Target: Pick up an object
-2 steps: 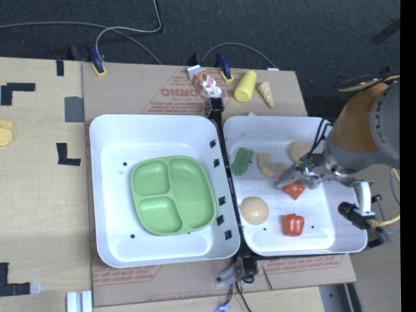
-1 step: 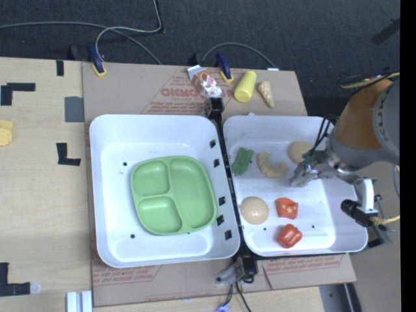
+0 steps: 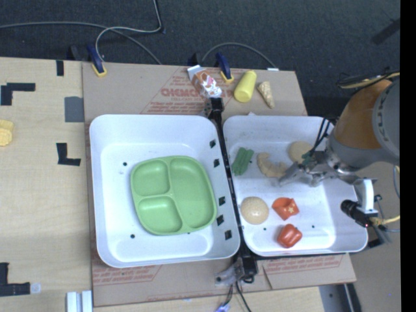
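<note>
The right bin (image 3: 325,239) holds several small objects. A green piece (image 3: 242,160) lies by its left wall, with a tan lump (image 3: 268,166) beside it and a pale round piece (image 3: 299,151) further back. A beige bun (image 3: 254,209) and two red pieces (image 3: 285,207) (image 3: 289,235) lie nearer the front. My gripper (image 3: 290,176) reaches in from the right, low over the bin. Its tip is just right of the tan lump and above the upper red piece. I see nothing held in it.
The left bin (image 3: 110,174) holds a green divided plate (image 3: 172,194). Behind the bins, on the cardboard, lie a yellow object (image 3: 245,86), a tan cone (image 3: 266,94) and a small packet (image 3: 205,82). Cables run across the dark floor at the back.
</note>
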{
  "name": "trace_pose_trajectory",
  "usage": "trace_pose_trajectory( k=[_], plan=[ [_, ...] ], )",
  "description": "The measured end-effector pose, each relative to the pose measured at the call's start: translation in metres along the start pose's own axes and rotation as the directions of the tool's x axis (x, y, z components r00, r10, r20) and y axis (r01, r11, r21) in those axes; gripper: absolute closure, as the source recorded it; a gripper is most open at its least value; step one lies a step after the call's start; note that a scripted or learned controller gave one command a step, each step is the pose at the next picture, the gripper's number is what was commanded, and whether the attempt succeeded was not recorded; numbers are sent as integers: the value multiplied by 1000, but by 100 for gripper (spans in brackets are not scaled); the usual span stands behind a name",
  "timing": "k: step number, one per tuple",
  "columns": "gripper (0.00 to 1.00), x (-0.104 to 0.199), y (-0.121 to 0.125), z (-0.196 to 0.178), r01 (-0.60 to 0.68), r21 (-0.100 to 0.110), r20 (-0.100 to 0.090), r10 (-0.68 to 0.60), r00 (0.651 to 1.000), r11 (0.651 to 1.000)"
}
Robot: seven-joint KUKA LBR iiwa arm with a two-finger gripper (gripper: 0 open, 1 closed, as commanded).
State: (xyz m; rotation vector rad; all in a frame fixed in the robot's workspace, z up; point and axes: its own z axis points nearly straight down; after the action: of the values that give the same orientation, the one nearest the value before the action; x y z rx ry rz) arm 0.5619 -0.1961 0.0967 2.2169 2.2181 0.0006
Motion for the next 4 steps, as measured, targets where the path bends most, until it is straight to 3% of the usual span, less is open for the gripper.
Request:
trace_pose_trajectory(
  k=[1,2,3,4],
  plan=[
    [0,28,68,10,2,-1,-2,-2,1000,1000],
    [0,138,78,-89,3,2,-5,-3,1000,1000],
    [0,101,79,-27,-1,8,-2,1,1000,1000],
    [0,89,108,8,1,3,-5,-1,1000,1000]
  ],
)
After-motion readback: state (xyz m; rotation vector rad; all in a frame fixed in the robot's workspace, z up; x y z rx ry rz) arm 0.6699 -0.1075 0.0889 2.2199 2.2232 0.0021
